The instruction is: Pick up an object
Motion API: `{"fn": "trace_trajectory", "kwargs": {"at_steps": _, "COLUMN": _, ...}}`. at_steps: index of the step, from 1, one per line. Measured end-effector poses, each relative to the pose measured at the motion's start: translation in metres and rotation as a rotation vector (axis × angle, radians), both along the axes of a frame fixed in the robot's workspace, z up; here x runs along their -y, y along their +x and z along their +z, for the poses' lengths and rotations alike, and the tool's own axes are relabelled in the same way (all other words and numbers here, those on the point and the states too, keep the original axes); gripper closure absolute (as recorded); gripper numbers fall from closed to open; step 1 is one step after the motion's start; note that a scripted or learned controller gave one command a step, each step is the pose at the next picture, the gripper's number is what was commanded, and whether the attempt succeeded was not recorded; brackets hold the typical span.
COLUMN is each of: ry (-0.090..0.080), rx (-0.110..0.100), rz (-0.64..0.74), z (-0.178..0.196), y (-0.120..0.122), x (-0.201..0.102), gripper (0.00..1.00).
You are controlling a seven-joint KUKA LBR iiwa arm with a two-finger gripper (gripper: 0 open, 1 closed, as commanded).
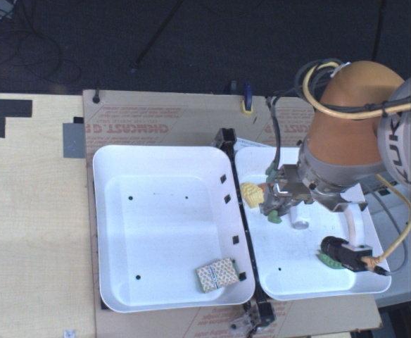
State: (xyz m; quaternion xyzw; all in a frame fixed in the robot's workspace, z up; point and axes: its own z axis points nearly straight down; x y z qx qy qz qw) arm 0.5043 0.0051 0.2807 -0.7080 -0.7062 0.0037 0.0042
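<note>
- Yellow lump (250,193) lies by the right bin's (297,277) left wall, just beside the hand (274,204).
- Hand's grip: cannot tell.
- Green piece (274,217) close by; patterned packet (217,274) in left bin (156,245).

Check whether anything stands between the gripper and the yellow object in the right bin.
Nothing visible does. The gripper sits right beside the yellow object, near the left wall of the right bin. A small green piece lies just below the gripper in the view, not between them.
</note>
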Motion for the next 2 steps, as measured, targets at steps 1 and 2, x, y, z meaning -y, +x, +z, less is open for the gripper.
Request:
{"fn": "trace_trajectory", "kwargs": {"at_steps": 1, "ry": -0.001, "rx": 0.002, "rz": -0.001, "z": 0.011, "y": 0.003, "x": 0.001, "gripper": 1.00}}
{"fn": "trace_trajectory", "kwargs": {"at_steps": 2, "ry": 0.002, "rx": 0.012, "rz": 0.010, "z": 0.059, "y": -0.018, "x": -0.068, "gripper": 1.00}}
